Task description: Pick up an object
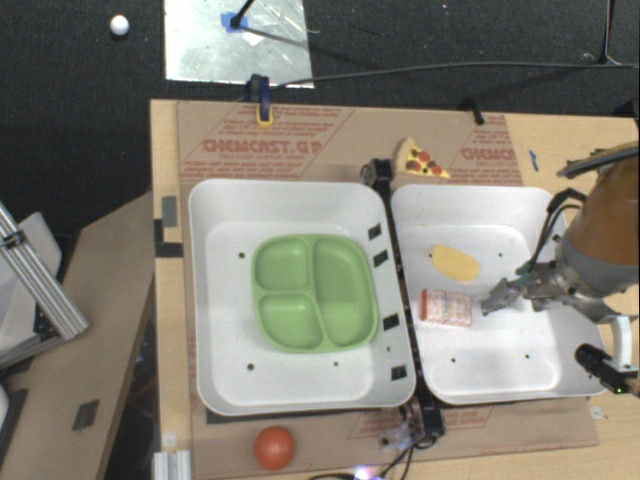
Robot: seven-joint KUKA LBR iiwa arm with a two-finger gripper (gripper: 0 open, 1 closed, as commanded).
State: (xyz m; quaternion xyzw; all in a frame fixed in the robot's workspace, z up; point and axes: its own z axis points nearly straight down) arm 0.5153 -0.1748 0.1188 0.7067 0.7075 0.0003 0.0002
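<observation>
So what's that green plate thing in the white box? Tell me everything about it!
The green plate is a light green tray that looks like smooth plastic, with rounded corners. Raised ridges split it into three sections: one long one on the right and two smaller ones on the left. It lies flat, slightly turned, near the middle of the left white bin, resting on the bin's floor. I can't see anything in its sections, and nothing else touches it.

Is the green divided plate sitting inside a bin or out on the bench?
Inside. The green divided plate lies flat on the floor of the left white bin, with the bin's walls around it.
</observation>
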